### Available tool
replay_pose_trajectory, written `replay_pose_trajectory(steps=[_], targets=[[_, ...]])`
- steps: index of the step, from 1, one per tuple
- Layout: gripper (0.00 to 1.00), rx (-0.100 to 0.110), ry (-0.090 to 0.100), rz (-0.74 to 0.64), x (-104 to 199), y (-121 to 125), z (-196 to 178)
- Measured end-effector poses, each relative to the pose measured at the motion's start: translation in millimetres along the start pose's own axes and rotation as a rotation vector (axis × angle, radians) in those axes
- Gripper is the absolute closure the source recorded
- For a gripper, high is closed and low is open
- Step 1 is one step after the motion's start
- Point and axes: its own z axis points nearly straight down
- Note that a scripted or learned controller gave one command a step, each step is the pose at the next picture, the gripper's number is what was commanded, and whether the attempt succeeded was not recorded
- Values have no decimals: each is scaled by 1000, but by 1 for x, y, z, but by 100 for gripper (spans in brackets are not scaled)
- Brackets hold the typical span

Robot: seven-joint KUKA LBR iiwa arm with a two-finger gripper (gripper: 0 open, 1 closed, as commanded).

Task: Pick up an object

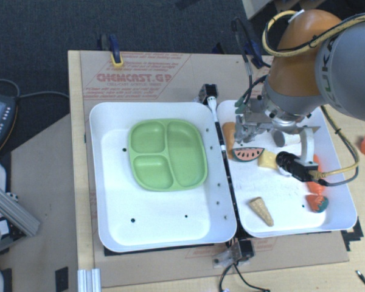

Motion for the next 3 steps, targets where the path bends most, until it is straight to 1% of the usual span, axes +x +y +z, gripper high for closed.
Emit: replay_pose_trajectory(steps=[1, 2, 3], targets=[[100, -5, 0, 0, 44, 1, -13], [100, 0, 0, -1, 85, -6, -7], [100, -5, -1, 2, 81, 4, -13]])
